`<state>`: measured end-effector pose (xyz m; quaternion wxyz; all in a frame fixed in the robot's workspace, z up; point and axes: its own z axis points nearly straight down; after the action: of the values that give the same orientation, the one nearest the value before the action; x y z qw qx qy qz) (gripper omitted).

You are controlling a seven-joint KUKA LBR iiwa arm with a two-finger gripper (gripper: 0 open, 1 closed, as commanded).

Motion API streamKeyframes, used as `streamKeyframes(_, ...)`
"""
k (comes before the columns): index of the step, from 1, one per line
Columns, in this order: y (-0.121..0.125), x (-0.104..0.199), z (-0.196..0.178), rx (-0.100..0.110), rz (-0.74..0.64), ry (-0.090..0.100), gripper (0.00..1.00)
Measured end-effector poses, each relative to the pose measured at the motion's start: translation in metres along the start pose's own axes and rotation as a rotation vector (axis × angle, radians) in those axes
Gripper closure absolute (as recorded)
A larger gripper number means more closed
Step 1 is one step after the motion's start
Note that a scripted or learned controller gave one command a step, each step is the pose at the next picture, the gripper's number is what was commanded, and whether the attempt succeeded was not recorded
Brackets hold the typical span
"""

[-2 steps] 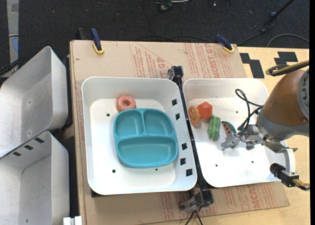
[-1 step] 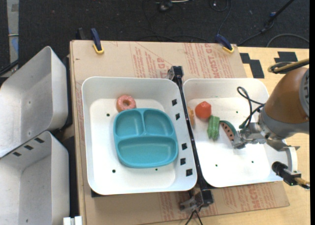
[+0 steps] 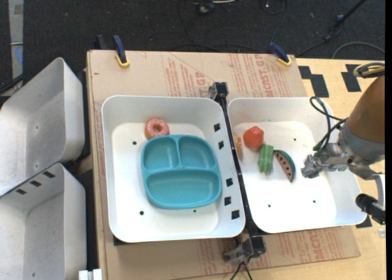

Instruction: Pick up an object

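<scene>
1. Camera view: the right bin (image 3: 318, 211) holds a red toy tomato (image 3: 253, 136), a green toy vegetable (image 3: 266, 158) and a watermelon slice (image 3: 285, 165), all toward its left side; the left bin (image 3: 122, 211) holds a blue divided plate (image 3: 181, 171) and a pink donut (image 3: 157, 128).
2. The gripper (image 3: 311, 167) sits low, just right of the watermelon slice, apparently apart from it.
3. To grasp well, centre over the slice and straddle its narrow width.
4. Whether the gripper is released or clenched, I cannot tell.
</scene>
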<state>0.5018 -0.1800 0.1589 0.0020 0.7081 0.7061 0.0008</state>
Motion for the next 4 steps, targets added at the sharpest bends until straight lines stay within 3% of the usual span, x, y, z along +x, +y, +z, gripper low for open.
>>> streamKeyframes(1,-0.007,-0.006,-0.055,-0.002,-0.003,-0.001,1.0)
streamKeyframes(2,-0.006,-0.006,-0.065,0.001,-0.005,0.0,1.0)
streamKeyframes(4,0.035,0.095,-0.066,0.002,-0.011,0.002,1.0)
